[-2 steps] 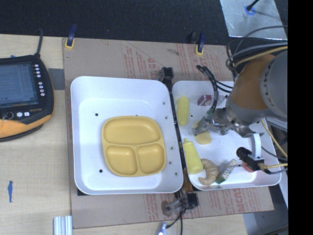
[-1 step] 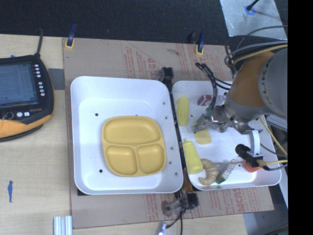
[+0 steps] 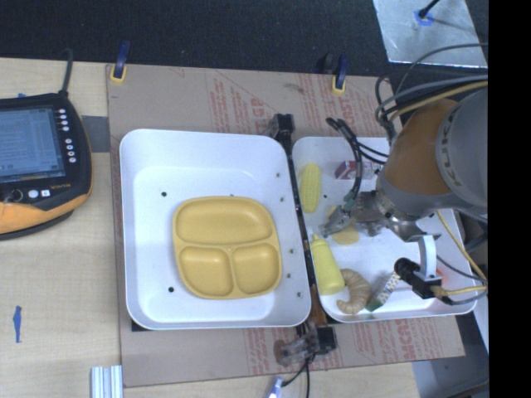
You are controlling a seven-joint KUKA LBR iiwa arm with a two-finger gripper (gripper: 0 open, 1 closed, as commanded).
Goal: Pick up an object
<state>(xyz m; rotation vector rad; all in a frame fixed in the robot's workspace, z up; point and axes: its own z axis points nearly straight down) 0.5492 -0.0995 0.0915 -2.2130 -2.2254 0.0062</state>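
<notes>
The arm reaches into the right bin [image 3: 332,313] from the right, its gripper [image 3: 341,221] low over the bin's middle. A pale yellow piece [image 3: 347,238] lies right under the fingertips. Toy corn [image 3: 310,186] lies at the bin's upper left. A yellow bottle-like toy [image 3: 325,264] lies along the left wall, with a tan croissant [image 3: 354,292] beside it. A small red and white item [image 3: 346,169] sits near the bin's back. A thin green and white item [image 3: 382,292] lies at the front.
The left bin [image 3: 149,164] holds a yellow divided plate [image 3: 226,245]. A teach pendant [image 3: 37,160] rests on the bench at far left. Cables loop over the arm at the right. Clamps [image 3: 338,71] hold the cardboard base at the back.
</notes>
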